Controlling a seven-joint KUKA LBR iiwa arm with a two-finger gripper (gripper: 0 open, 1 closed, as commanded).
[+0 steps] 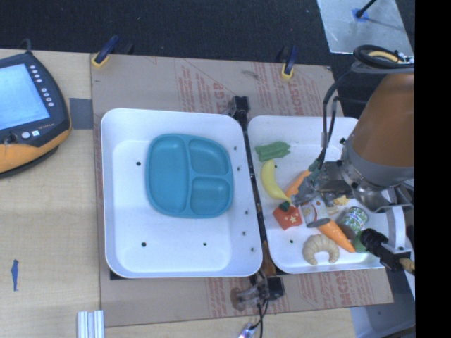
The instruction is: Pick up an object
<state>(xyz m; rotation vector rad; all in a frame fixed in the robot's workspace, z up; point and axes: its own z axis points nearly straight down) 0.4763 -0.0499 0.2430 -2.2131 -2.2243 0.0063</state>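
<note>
Nearest, the croissant (320,248) lies below the pincer (310,197), then the strawberry (287,217) just at its lower left, likely a light, rigid, slick toy best pinched across its middle, with the banana (272,180) beyond; pincer state cannot be told.

Bench (49,245) (cardboard-topped) with two bins (113,210)

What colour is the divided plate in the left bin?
The divided plate is teal blue, clear in the camera view.
</note>
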